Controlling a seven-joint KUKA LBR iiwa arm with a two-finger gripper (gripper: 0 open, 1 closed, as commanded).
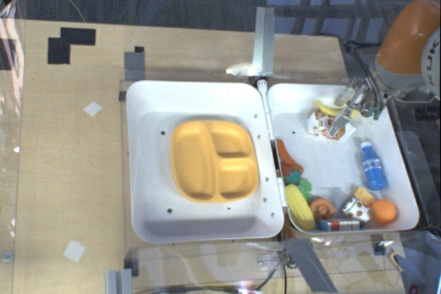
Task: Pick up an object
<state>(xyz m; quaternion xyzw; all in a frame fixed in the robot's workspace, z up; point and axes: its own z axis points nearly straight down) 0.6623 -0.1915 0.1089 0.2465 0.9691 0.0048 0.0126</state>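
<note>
In the right-hand shallow white plastic bin (406,213), toys crowd the near edge; farther back, the robot's two-finger hand (342,122) hangs directly over a small white-and-red printed carton (321,125), touching it. How far the hand is open cannot be told.

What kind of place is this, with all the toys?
Probably a robot lab's test bench. A robot arm reaches over two white bins; one holds a yellow divided tray, the other toy food like corn.
</note>
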